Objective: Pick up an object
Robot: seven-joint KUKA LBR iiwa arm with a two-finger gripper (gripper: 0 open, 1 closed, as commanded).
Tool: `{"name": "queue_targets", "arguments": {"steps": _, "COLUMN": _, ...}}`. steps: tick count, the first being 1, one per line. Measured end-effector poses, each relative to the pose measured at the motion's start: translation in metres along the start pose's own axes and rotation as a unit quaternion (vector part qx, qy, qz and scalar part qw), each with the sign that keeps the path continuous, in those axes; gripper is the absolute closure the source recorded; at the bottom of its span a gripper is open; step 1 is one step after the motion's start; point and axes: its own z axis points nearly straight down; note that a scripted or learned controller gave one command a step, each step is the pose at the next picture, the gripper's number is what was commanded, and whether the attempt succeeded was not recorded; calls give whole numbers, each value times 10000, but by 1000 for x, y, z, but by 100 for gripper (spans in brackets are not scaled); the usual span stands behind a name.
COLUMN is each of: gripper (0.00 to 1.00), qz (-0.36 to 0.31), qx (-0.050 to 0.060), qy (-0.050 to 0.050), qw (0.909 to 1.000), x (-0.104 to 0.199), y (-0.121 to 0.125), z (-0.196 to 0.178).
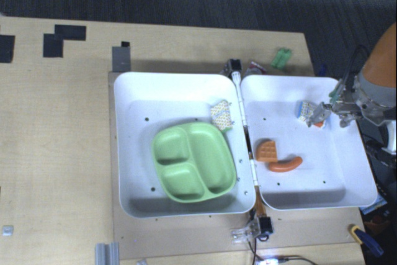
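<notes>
The arm's two-finger tool [327,110] is seen low over the right-hand shallow white bin [347,192], close to its far right part, and whether it is spread or closed cannot be told from the slanted overhead view. Just beside the tool tip lies a small pale blue-and-white packet with an orange edge [307,113], and no object can be confirmed as held. The step in hand is judged to be the approach to a grasp on this packet; a closing on it and then a straight lift would be called for next. The packet's long axis appears to run roughly from the far side toward the near side of the bin, though it is too small for certainty. Further out, near the bin's middle, an orange waffle-shaped toy [267,151] is touched by an orange sausage-shaped toy [285,164] lying left to right. In the left white bin [133,133] a green divided plastic plate [193,161] and a patterned pale packet [221,113] are found, all carried by the light wooden tabletop [56,152].
</notes>
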Motion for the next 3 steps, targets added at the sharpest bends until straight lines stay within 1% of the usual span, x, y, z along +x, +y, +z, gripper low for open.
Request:
{"name": "queue_targets", "arguments": {"steps": 1, "gripper": 0, "qz": -13, "qx": -39, "qy": -13, "qw": 10000, "x": 25, "y": 28, "z": 61}}
{"name": "queue_targets", "arguments": {"steps": 2, "gripper": 0, "qz": -21, "qx": -53, "qy": -16, "qw": 10000, "x": 46, "y": 75, "z": 60}}
{"name": "queue_targets", "arguments": {"steps": 3, "gripper": 100, "qz": -43, "qx": -88, "qy": -31, "qw": 9999, "x": 46, "y": 77, "z": 47}}
